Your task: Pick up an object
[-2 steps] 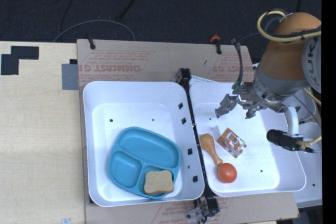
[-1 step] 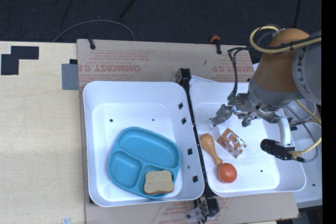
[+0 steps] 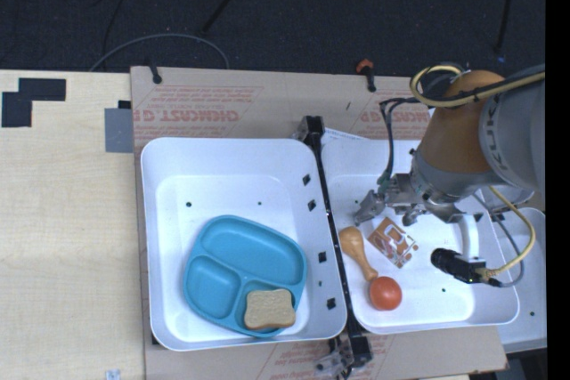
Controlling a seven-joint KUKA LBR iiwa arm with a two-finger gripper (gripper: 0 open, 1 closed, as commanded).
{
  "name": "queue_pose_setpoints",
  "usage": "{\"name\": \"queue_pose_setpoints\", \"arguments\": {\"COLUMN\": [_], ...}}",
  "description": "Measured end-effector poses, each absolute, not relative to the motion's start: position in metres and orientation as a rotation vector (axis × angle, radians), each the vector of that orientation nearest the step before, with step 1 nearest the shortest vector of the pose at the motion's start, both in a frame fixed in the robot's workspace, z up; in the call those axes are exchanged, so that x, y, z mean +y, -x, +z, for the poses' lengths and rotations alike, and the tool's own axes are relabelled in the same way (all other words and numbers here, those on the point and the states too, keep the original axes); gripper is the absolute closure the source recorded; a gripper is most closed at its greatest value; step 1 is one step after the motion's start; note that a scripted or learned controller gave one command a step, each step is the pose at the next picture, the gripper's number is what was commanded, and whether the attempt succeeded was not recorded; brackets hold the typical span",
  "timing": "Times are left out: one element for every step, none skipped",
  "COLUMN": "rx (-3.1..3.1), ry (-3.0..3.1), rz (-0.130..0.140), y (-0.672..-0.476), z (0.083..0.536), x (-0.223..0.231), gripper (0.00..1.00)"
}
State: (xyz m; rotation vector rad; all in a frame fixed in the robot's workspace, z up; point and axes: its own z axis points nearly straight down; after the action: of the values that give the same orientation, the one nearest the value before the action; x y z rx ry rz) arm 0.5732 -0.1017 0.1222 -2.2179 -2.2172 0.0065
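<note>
**Entry: pick-up task, status at this moment**

1. Left bin point(image 3: 160, 191): holds 1 blue 3-compartment plate point(image 3: 233, 267). 1 tan sponge-like slab point(image 3: 269, 309) lies in the plate's near-right compartment. Neither item is near the arm.

2. Right bin point(image 3: 499, 314): holds 2 loose items.
   - 1 small orange-and-white patterned block point(image 3: 393, 242), lying tilted on the bin floor near the middle.
   - 1 wooden-handled rattle point(image 3: 358, 250) with a red ball end point(image 3: 385, 292), lying just beside the block toward the divider between the 2 bins. Whether the 2 items touch cannot be told.

3. Gripper point(image 3: 392, 218): low in the right bin, directly behind the patterned block and very close to it. The fingers point(image 3: 368, 212) appear spread apart, with nothing between them. The block sits on the near side of the tips, not inside the gap.

4. Progress, as a judgement:
   - Done: the arm is in the right bin and positioned at a likely target, the patterned block.
   - Not done: no closure on any item, and no lift. All 4 items rest on a surface.
   - Remaining: bring the tips over the block, close on it, and raise it off the floor.
   - Stage: approach, before any grasp.
</note>
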Motion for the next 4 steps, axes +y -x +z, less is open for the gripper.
{"name": "queue_pose_setpoints", "arguments": {"rx": [-2.218, -2.213, -2.219, -2.216], "ry": [2.218, 2.227, 2.225, 2.230], "rz": [0.005, 0.002, 0.000, -0.001], "y": [-0.573, -0.573, -0.580, -0.581], "z": [0.085, 0.098, 0.143, 0.195], "x": [-0.100, -0.102, -0.107, -0.117], "gripper": [0.00, 1.00, 1.00, 1.00]}}
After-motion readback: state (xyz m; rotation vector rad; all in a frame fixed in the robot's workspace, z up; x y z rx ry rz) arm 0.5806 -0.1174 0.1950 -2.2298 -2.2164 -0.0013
